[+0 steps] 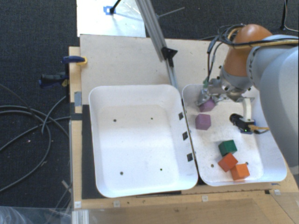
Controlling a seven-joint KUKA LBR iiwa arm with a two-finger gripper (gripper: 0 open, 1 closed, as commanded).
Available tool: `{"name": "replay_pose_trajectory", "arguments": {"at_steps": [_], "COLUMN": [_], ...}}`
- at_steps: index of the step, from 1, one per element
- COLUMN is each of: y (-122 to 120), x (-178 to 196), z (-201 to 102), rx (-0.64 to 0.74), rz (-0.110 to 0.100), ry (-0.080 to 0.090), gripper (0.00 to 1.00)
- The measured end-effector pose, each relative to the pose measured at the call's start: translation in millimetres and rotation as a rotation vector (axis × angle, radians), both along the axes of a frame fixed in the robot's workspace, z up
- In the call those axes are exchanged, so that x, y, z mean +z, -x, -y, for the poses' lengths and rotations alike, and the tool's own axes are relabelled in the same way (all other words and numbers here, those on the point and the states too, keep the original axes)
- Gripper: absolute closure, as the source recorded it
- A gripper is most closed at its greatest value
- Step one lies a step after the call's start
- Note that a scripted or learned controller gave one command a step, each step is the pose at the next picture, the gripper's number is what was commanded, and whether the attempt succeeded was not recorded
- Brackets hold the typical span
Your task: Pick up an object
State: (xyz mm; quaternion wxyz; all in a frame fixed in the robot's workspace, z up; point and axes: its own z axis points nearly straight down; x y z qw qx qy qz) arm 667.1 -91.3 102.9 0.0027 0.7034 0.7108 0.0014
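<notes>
**Jaws low over a purple block in the right bin**

The gripper (206, 98) sat at the upper left of the right bin (271, 171), over a purple block (207, 105); whether the jaws were closed on it could not be told. A second purple cube (202, 122) lay just below. An off-centre grip could let the block slip away.

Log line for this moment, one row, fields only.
gripper: low in right bin, at purple block | grasp: unconfirmed | loose: purple cube, green cube, two orange cubes | left bin
</notes>
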Motion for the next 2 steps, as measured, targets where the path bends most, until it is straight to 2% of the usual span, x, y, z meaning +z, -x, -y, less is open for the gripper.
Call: {"name": "replay_pose_trajectory", "arguments": {"at_steps": [1, 2], "y": [20.7, 13.2], "x": [92.2, 126.0], "z": [-102.5, -173.6], "rx": [0.003, 0.002], "rz": [0.003, 0.000], "ry": [-0.006, -0.005], "gripper": [1.00, 1.00]}}
